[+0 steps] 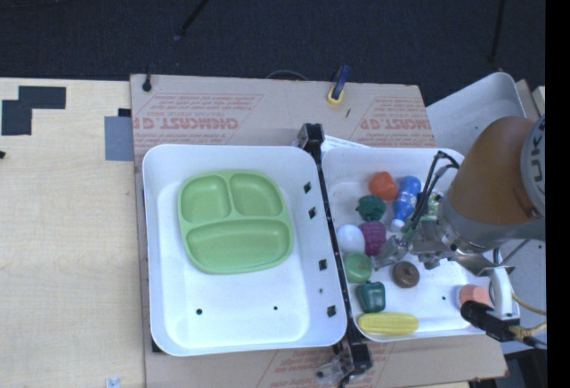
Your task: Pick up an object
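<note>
The right bin holds several small toys. Among them are an orange piece, a blue bottle, a dark green piece, a magenta piece and a white egg. A light green ball, a brown ring, a dark green pepper, a yellow corn cob and a pink piece lie there too. My gripper hangs low in this bin, between the magenta piece and the brown ring. The wrist hides what lies under it.
The left bin holds a light green divided plate. A black divider separates the two bins. Brown cardboard lies under both, and the arm's grey and orange body covers the right bin's right side.
</note>
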Tool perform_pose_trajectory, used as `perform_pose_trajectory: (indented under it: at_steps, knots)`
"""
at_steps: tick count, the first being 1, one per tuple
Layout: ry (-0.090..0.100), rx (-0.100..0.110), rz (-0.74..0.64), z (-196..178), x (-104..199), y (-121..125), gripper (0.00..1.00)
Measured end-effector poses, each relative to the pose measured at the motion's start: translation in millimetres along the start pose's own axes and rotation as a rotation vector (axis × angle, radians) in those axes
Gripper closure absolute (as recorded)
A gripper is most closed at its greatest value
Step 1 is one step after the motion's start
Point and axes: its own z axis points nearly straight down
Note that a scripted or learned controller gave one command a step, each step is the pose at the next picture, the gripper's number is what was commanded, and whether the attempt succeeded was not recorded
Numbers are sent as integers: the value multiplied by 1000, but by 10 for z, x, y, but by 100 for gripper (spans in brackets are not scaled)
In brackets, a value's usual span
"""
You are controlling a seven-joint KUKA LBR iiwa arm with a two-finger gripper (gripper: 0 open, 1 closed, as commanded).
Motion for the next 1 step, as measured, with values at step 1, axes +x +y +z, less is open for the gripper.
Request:
perform_pose_trajectory:
  at_steps: [1]
  knots:
    - [-12, -22, 8, 323, -64, 38, 0]
